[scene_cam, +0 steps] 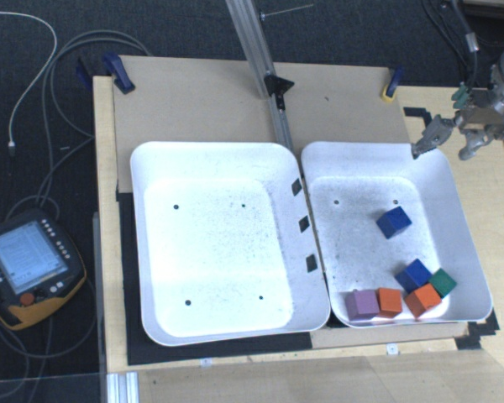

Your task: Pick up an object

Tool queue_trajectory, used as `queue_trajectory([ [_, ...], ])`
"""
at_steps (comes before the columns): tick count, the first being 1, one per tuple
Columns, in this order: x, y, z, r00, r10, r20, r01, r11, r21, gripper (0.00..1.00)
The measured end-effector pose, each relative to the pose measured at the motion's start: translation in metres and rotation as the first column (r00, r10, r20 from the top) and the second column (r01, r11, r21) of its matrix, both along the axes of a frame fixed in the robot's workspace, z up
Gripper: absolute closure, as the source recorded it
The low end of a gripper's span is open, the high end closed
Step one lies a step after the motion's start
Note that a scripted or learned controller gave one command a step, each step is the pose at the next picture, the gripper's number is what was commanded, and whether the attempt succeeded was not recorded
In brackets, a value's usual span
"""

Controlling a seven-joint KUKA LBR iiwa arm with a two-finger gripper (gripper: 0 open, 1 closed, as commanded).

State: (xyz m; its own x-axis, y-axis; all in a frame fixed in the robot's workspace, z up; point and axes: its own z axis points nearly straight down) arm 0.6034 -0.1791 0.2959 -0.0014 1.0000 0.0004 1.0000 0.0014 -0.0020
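Note:
My gripper [448, 143] hangs at the upper right, over the far right corner of the right bin [353, 162]. Its two fingers are spread apart with nothing between them. A blue cube [394, 222] lies alone in the middle of the right bin, well below and left of the gripper. Along the bin's near edge sit a purple cube [365, 303], an orange cube [389, 300], another orange cube [422, 300], a second blue cube [415, 273] and a green cube [443, 282], packed close together.
The left bin [151, 166] lies beside the right one. A metal pole [250, 36] slants down to the gap between the bins. Blue clamps [118, 72] sit at the board's far corners. A teach pendant [25, 263] rests on the floor at the left.

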Motion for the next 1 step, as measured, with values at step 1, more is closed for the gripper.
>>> queue_trajectory([
  [1,0.0047,0.0281,-0.1476,1.0,0.0,-0.008,0.0,1.0,0.003,0.0],
])
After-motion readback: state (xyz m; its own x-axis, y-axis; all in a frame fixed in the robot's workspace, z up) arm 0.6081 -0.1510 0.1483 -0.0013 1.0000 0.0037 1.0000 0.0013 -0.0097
